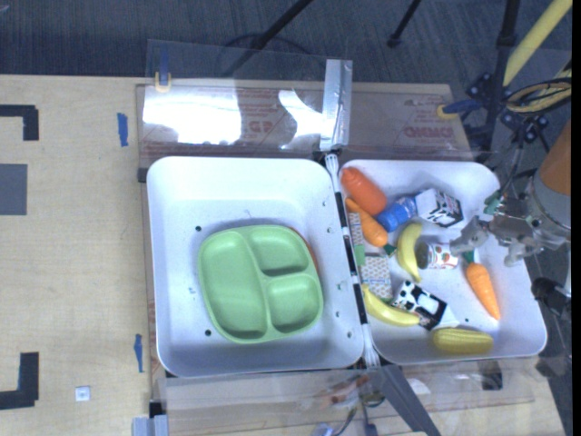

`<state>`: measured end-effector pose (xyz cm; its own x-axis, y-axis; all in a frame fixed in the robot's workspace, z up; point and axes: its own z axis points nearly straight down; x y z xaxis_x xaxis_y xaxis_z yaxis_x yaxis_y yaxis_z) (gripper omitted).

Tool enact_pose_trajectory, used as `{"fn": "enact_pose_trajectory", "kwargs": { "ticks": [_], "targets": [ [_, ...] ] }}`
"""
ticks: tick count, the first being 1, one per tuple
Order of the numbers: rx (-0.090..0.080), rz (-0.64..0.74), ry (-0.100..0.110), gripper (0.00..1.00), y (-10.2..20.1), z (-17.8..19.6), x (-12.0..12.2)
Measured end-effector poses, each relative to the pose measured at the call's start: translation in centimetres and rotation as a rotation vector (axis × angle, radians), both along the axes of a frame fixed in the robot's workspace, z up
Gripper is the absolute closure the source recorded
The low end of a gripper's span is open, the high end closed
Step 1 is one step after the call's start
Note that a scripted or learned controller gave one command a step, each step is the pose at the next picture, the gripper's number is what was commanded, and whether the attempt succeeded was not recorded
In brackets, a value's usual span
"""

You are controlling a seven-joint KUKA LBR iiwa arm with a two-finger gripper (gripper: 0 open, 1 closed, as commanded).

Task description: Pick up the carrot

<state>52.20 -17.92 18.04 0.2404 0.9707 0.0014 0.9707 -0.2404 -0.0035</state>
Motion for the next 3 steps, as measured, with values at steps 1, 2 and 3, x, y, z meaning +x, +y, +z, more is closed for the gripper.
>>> {"fn": "enact_pose_trajectory", "kwargs": {
  "ticks": [1,2,3],
  "targets": [
    [0.008,0.136,-0.005,0.00,-2.4,-8.5,-3.5],
    [0.003,0.130,-0.004,1.00,-2.7,-7.7,-3.6],
    [-0.002,0.234,-0.003,1.00,4.3,0.6,2.8]
  ]
}}
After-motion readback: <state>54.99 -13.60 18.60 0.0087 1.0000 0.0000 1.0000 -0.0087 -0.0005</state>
